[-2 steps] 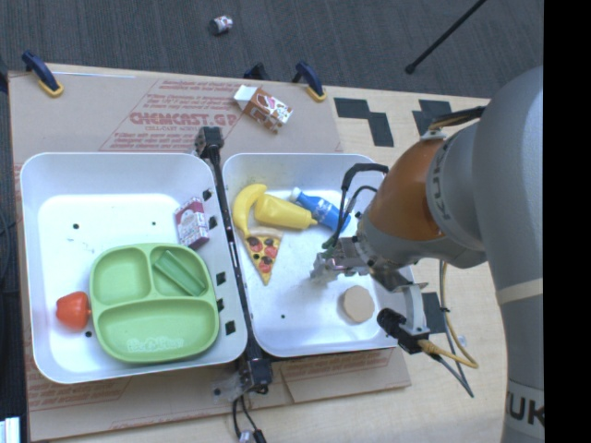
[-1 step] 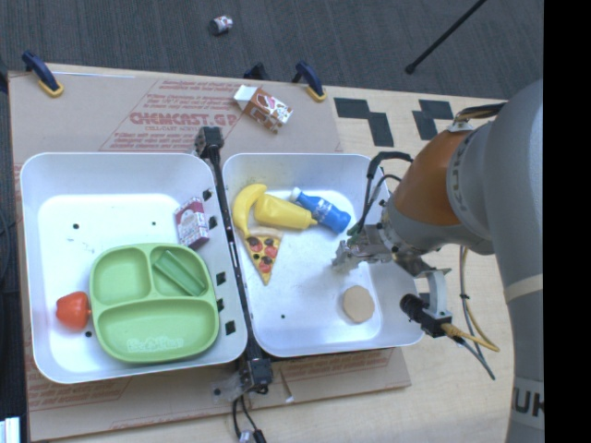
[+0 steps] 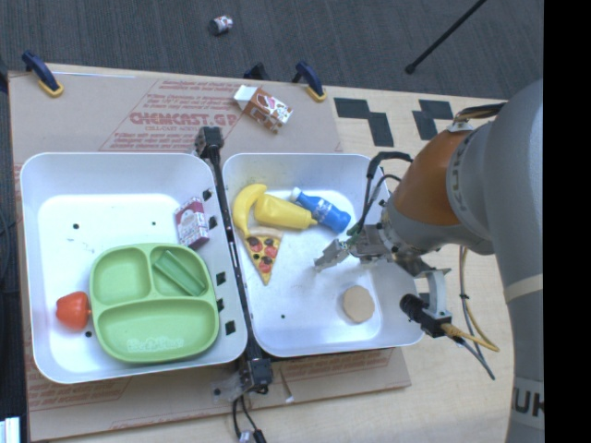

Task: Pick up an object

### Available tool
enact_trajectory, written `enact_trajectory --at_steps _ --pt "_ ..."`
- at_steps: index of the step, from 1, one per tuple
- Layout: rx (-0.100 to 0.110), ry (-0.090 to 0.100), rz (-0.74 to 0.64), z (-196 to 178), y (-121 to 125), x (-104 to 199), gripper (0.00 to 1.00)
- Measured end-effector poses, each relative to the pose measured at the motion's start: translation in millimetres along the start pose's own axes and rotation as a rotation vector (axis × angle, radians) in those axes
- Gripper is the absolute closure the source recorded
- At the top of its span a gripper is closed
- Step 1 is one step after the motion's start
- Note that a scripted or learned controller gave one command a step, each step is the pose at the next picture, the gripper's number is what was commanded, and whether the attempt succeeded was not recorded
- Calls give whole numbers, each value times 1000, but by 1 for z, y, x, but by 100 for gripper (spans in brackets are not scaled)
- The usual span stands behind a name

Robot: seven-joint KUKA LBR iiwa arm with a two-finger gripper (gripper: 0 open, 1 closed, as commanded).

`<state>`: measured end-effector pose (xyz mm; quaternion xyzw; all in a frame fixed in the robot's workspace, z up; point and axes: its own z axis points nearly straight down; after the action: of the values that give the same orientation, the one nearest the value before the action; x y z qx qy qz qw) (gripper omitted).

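Tool (image 3: 325,257) sits low in the right bin (image 3: 295,335), its fingers narrowly apart and holding nothing — the tan round cookie (image 3: 357,304) lies near it at about 5 o'clock. Nearer candidates at 10–12 o'clock: blue bottle (image 3: 325,212) and yellow squeeze bottle (image 3: 280,213), both probably light, stiff, slippery plastic. Cookie looks flat and hard to pinch — grip a bottle across its body.

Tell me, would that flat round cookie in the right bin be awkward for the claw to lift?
Probably. The cookie lies flat on the bin floor, so fingers may slide over it. It looks thin and stiff, likely light. Being round, it could roll if tipped on edge.
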<state>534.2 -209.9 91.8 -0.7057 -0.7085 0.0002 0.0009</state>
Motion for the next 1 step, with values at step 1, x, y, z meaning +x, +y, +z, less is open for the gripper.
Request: enact_trajectory --at_steps 1 --pt "-1 1 -3 0 98 73 0"
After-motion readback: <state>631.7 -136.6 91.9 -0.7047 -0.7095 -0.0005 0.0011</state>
